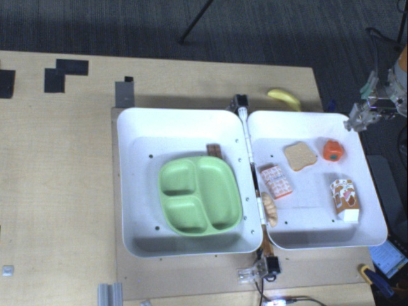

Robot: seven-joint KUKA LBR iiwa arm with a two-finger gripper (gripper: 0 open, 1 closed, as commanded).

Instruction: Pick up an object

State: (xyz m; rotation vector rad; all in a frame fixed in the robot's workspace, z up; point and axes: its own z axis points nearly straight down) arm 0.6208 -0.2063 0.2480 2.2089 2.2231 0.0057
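While tool [358,117] hovers, toast [299,155] lies in R bin [319,238].

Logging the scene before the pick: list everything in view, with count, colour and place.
bins: 2, white, side by side on the bench
divided tray: 1, light green, in the left bin
brown block: 1, dark brown, left bin, behind the tray
toast slice: 1, tan, right bin
orange toy: 1, orange, right bin, far side
snack packet: 1, pink and white, right bin, near the divider
carton: 1, brown and white, right bin
pastry: 1, tan, at the divider
banana: 1, yellow, on the bench behind the bins
hand: 1, grey, above the right bin's far right corner
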